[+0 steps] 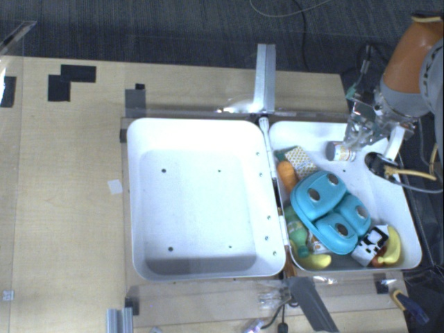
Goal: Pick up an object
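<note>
The right bin [409, 217] holds a pile of toys. A large blue plastic piece with round holes [329, 211] lies across its middle. An orange item [286, 175] and a patterned item [300, 158] lie by the bin's left wall, with a green item [297, 232] and a yellow banana-like piece [318, 260] toward the front. A black-and-white block [371, 242] and another yellow piece [394, 248] sit at the front right. My gripper [352, 144] hangs over the bin's back right part, above bare floor, apart from the toys.
The left bin [198, 196] stands beside the right one, split by a metal divider [266, 82]. Cables [406, 175] trail at the right bin's edge. Black markers [69, 80] lie on the wooden bench at the far left.
</note>
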Motion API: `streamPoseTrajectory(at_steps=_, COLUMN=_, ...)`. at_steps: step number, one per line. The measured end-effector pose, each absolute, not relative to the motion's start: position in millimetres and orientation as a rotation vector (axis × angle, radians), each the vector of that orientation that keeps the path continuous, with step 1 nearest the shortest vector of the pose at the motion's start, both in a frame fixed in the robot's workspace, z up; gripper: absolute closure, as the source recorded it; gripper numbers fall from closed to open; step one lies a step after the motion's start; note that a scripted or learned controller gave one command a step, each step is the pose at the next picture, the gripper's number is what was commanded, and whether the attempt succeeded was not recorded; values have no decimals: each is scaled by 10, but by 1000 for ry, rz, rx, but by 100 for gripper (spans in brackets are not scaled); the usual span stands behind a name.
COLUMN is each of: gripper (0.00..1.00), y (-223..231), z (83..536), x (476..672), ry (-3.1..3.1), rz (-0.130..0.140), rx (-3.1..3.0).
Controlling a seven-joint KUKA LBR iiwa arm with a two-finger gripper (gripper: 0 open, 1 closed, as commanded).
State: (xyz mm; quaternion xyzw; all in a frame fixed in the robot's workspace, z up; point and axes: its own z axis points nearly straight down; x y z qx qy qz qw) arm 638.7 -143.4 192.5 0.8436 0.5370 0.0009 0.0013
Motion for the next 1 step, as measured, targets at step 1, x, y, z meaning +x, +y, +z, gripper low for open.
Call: streamPoseTrajectory(at_steps=1, gripper=100, y=-1212, z=2222, x=6703, ry=1966, rz=3, rx=2447)
